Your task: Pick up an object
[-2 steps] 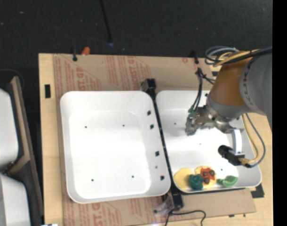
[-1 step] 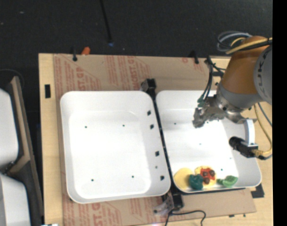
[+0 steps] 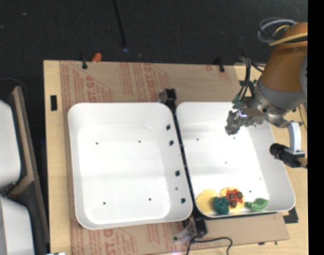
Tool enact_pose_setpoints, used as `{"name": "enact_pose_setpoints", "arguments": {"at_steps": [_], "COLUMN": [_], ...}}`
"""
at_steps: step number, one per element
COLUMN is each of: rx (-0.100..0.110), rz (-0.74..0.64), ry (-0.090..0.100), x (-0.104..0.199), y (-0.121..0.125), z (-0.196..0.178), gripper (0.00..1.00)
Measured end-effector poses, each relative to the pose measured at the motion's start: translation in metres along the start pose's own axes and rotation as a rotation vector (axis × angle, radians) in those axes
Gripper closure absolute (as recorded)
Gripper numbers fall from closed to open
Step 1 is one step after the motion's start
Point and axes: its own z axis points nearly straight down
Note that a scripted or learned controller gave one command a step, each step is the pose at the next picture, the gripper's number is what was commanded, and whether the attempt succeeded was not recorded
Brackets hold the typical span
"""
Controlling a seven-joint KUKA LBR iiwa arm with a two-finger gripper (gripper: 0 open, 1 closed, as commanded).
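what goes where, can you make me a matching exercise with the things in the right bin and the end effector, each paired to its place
Things:
1. end effector
2. yellow piece
3. light green piece
4. red piece

Places:
A. near edge of the right bin, leftmost of the cluster
B. above the bin's far part
C. rightmost of the cluster
D. middle of the cluster

Pairs: 1-B, 2-A, 3-C, 4-D

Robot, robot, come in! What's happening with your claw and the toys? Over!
Gripper over right bin's far end, nothing seen in it. Toys heaped at near edge. Path down to them looks clear.
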Motion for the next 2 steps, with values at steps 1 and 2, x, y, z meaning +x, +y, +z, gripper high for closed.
{"name": "enact_pose_setpoints", "arguments": {"at_steps": [1,2], "rx": [0.005,0.005], "rz": [-0.002,-0.003], "ry": [0.001,0.001], "x": [0.048,0.087], "y": [-0.009,-0.024], "z": [0.01,0.015], "gripper": [1.0,1.0]}}
